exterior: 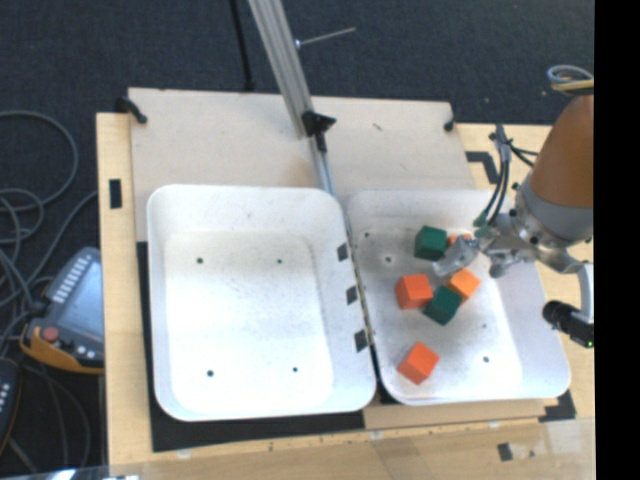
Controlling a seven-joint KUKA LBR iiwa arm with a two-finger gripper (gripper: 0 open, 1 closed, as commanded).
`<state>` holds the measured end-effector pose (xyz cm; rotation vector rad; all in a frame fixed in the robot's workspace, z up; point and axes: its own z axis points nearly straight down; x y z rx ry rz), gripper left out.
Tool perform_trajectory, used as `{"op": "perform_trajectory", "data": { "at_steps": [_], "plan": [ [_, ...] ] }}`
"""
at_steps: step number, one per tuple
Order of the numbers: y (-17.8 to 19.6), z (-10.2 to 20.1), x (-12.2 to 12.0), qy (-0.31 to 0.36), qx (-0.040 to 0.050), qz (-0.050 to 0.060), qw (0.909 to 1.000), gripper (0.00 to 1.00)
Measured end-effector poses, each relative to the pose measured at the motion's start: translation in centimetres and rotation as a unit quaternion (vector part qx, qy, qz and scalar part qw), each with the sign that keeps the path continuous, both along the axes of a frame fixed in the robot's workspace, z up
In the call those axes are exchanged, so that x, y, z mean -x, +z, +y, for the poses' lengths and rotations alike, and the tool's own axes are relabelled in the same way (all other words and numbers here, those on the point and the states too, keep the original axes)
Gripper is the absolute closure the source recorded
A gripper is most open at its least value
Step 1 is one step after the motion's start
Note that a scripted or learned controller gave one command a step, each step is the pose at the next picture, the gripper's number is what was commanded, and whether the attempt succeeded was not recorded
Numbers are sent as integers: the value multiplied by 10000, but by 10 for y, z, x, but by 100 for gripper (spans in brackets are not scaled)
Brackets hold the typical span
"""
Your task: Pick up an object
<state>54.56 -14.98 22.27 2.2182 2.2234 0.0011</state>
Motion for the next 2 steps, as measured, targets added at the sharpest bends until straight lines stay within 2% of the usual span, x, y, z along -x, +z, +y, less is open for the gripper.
{"op": "perform_trajectory", "data": {
  "at_steps": [1,2],
  "plan": [
    [-91,8,-34,-5,25,-127,9999,0],
    [-108,1,-62,-15,10,1,10000,0]
  ]
}}
